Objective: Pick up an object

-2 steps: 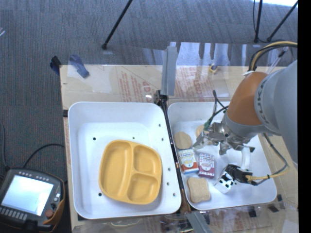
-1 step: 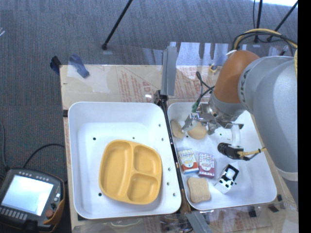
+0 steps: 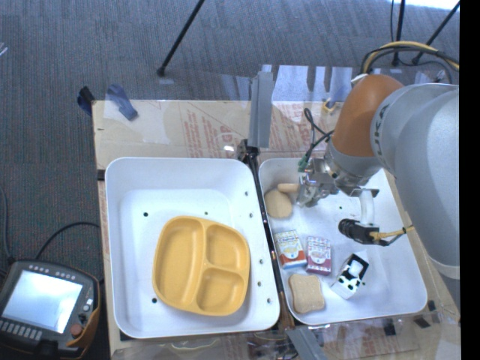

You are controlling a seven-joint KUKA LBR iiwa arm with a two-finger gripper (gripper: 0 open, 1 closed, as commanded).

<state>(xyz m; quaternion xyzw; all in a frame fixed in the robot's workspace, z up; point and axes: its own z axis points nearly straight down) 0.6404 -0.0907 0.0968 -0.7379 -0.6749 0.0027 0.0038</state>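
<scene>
Right bin (image 3: 405,295) holds two cartons (image 3: 289,247), one toast slice (image 3: 306,292); gripper (image 3: 309,195) state: cannot tell.

Yellow tray (image 3: 201,274) in left bin (image 3: 124,178)

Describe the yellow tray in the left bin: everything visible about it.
The yellow tray is a rounded-square plate with three compartments: one long section along its left side and two smaller ones on the right. It looks like smooth moulded plastic, uniformly yellow, with nothing in it. It lies flat and right side up, slightly rotated, on the floor of the left bin, toward the front. Nothing else touches it.
</scene>
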